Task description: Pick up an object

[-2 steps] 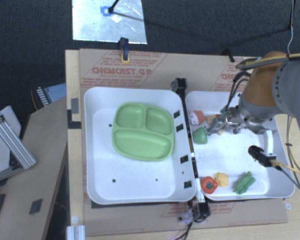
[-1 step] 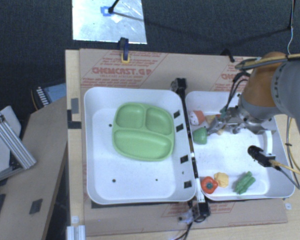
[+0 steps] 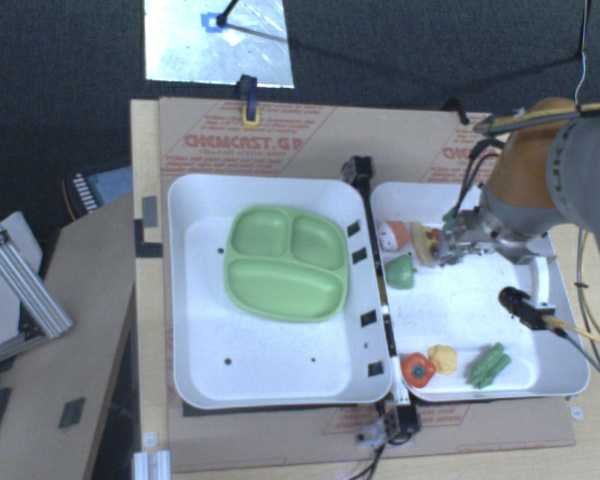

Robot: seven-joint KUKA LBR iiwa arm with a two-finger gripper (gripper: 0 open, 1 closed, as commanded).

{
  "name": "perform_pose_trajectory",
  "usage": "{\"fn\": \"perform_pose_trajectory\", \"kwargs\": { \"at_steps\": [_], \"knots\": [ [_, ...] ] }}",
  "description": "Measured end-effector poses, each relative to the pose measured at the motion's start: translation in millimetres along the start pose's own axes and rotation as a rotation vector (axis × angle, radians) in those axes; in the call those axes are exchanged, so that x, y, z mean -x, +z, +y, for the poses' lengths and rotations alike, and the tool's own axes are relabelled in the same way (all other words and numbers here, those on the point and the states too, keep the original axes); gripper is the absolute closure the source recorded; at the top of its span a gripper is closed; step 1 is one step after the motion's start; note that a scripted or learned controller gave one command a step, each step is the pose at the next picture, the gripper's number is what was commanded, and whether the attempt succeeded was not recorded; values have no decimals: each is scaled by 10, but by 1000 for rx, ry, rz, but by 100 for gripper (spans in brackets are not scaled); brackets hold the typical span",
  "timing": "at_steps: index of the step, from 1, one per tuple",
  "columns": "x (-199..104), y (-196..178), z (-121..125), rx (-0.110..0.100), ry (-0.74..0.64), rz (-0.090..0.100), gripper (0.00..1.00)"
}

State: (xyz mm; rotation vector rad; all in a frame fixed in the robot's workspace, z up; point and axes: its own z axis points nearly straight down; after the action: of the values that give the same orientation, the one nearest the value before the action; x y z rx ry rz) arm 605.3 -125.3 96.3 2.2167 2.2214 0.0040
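- Camera view: arm comes in from the right, gripper (image 3: 442,245) low in right bin (image 3: 550,363), near its upper-left part.
- Can't tell the gripper's state; tip too cluttered.
- Small orange/yellow toy (image 3: 423,238) right at the tip, white-red toy (image 3: 391,234) just left of it.
- Green pepper-like toy (image 3: 399,272) just below.
- Tomato (image 3: 417,369), yellow piece (image 3: 443,357), green veg (image 3: 488,364) along bin's front.
- Left bin (image 3: 195,348) w/ green divided plate (image 3: 285,262).

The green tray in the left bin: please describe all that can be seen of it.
The green tray is a pale green, rounded-square plate, plastic by its look, with three compartments: two small ones at the far side, one long one at the near side. It lies flat, slightly turned, near the middle of the left bin. Nothing lies in it or touches it.
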Motion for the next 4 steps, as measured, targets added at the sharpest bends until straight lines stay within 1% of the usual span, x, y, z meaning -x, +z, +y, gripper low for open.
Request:
{"fn": "perform_pose_trajectory", "kwargs": {
  "at_steps": [2, 3, 4],
  "knots": [
    [128, -928, 32, 2, 0, -1, 100],
    [184, -1401, 107, 3, -2, -1, 100],
    [-307, -1363, 184, -1, -7, 2, 100]
  ]
}}
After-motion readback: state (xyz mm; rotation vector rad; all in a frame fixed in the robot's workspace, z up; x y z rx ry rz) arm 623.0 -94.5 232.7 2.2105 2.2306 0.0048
